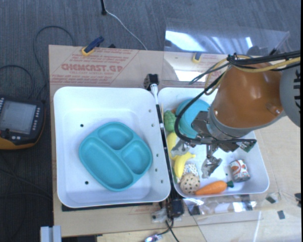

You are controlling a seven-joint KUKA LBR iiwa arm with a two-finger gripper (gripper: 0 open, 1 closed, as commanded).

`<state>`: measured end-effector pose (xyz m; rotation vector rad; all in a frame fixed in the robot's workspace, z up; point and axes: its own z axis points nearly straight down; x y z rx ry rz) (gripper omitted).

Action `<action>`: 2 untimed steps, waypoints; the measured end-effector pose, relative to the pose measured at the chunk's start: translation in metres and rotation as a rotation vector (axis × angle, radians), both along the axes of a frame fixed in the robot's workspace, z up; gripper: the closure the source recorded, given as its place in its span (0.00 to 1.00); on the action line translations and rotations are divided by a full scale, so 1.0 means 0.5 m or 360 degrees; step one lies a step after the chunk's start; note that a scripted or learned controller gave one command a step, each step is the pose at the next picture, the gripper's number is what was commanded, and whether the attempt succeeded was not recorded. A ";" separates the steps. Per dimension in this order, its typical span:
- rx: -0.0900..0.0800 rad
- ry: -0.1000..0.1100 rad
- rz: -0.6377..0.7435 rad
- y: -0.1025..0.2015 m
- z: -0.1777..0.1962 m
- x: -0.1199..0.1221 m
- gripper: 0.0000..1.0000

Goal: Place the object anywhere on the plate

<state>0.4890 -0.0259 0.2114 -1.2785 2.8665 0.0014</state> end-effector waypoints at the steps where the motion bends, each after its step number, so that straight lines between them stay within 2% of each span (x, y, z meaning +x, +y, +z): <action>1: 0.0002 -0.0006 0.0001 0.004 0.019 0.004 1.00; 2: 0.0005 0.0000 -0.0017 0.182 0.024 0.025 1.00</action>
